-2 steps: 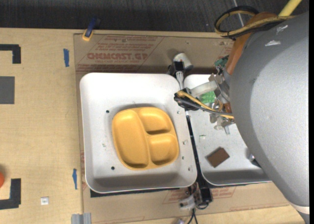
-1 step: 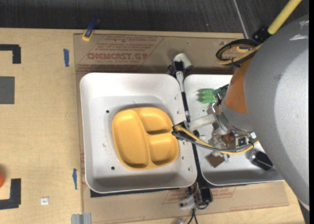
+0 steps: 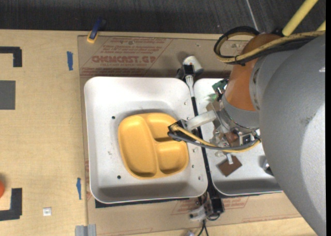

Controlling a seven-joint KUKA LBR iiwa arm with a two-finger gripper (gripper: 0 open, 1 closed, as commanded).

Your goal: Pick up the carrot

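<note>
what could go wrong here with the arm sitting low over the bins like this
1. The arm covers most of the right bin, so whatever lies under it is hidden from the camera; a grasp there can't be checked.
2. The yellow cable trails over the divided yellow tray in the left bin; it might snag or drag the tray as the arm moves.
3. A small brown piece lies beside the wrist; it could get knocked.

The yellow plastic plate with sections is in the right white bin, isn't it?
Not quite. The camera view shows the yellow plastic sectioned plate lying in the left white bin, not the right one.
</note>
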